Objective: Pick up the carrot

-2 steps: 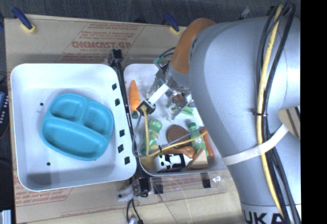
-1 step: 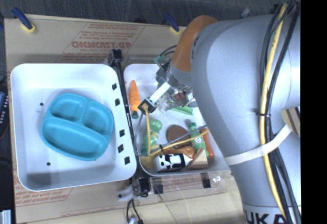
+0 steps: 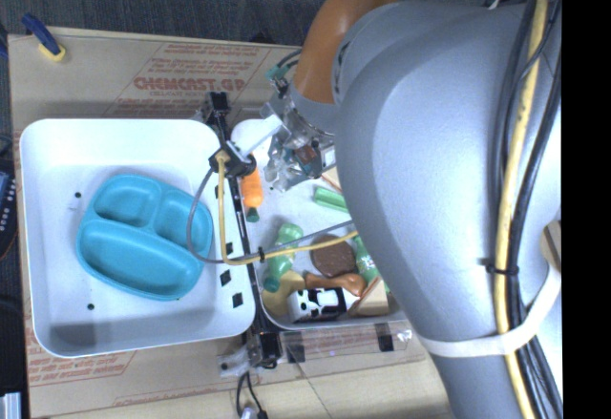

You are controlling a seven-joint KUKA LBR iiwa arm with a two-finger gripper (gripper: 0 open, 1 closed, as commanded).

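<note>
- Now the pincer [image 3: 291,157] hovers just right of the carrot [image 3: 251,190] — whether it is spread, I cannot tell.
- Shift left over the carrot, descend — pinch across its narrow width.

The small orange plastic toy carrot with a green tip [image 3: 250,192] lies in the right white bin, close against its left wall beside the divider between the 2 bins. It rests on the bin floor with its long axis running roughly up and down the camera view, the orange body toward the top and the green end toward the bottom. It lies free, with nothing gripping it.
</note>
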